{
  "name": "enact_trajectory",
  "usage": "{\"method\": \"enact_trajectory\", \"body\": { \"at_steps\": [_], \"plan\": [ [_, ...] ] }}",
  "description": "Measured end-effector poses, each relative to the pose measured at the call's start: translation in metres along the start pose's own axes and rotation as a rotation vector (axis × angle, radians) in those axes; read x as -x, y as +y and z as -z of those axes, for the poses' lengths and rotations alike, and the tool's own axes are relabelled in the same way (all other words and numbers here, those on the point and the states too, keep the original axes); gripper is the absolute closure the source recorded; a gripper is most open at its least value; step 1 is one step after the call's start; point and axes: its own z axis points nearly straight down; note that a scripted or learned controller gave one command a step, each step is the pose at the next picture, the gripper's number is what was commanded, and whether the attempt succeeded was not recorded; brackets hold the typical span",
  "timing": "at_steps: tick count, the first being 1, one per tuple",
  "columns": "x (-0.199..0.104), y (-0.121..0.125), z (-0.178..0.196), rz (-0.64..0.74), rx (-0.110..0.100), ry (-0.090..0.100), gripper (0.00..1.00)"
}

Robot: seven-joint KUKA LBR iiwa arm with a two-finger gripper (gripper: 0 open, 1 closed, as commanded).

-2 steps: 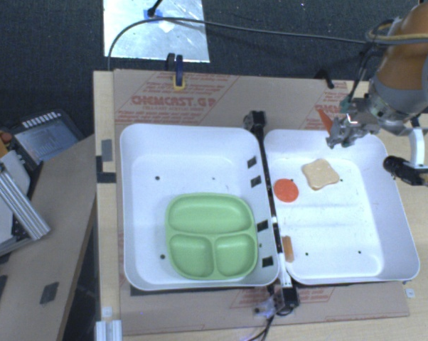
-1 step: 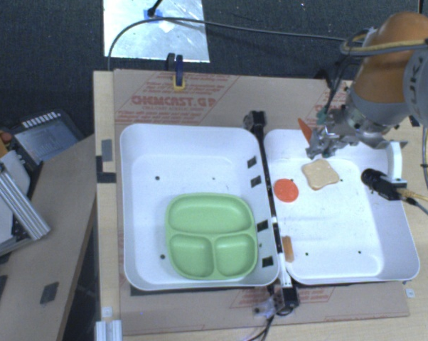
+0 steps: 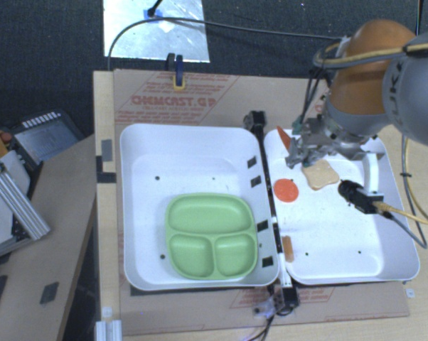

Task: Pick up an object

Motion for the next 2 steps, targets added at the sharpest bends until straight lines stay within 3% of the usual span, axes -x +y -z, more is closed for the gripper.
{"method": "enact_trajectory", "body": {
  "at_steps": [1, 2],
  "plan": [
    [-0.051, -0.018, 0.009, 0.000, 0.000, 0.000, 1.00],
    [-0.099, -0.033, -0.004, 0.000, -0.001, -0.001, 1.00]
  ]
}}
